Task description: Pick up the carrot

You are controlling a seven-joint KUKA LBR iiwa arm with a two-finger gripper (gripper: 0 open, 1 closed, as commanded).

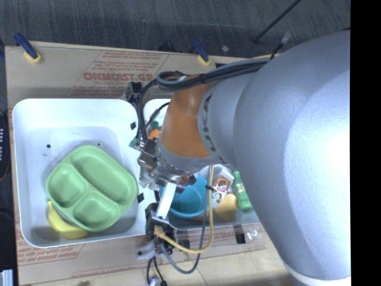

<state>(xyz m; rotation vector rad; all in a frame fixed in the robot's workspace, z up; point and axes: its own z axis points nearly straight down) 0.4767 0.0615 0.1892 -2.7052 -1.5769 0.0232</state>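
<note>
Grey arm [297, 148] looms over cardboard-topped bench [107, 70], dark carpet [119, 11] beyond.

You have most of the right bin [156, 108] covered by the arm [268, 148]. An orange sliver [154, 134] beside the wrist shows too little to name. The green divided plate [92, 186] hides most of a yellow thing [62, 225]. The blue bowl [189, 202] is partly covered.

The bench [89, 58], topped with printed cardboard, carries two white bins: one [36, 109] left of the gripper [147, 159], the other [156, 109] beneath it.
</note>
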